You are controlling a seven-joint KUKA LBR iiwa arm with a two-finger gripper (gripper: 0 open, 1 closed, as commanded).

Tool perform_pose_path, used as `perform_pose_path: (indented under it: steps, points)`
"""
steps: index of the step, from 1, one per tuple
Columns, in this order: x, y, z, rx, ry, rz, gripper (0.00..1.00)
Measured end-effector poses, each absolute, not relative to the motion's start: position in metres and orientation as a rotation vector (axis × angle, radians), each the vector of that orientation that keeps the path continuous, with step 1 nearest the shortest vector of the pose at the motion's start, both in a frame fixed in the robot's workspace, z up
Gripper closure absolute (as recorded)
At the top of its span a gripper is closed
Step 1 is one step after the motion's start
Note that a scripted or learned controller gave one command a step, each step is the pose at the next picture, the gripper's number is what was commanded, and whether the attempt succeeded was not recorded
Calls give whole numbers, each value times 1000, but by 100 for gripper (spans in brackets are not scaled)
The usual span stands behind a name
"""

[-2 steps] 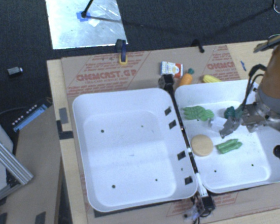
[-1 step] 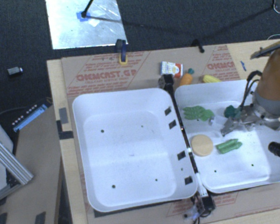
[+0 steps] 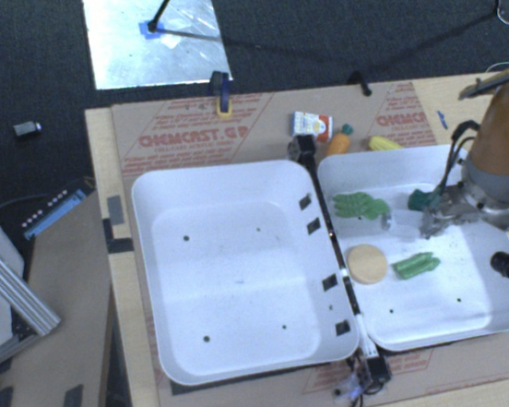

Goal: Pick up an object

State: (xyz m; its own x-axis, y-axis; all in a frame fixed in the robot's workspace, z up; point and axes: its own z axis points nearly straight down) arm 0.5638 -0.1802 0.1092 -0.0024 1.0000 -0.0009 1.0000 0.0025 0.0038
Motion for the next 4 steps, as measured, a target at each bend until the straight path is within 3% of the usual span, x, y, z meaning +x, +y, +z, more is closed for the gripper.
perform_pose_path:
  steps: [1, 2, 3, 4]
  points:
    - [619, -125, 84, 2207, 2230, 4, 100]
    - [669, -112, 326, 2199, 2217, 21, 100]
    - [670, -51, 418, 2202, 2227, 17, 100]
    - [654, 22, 477, 2204, 2232, 14, 100]
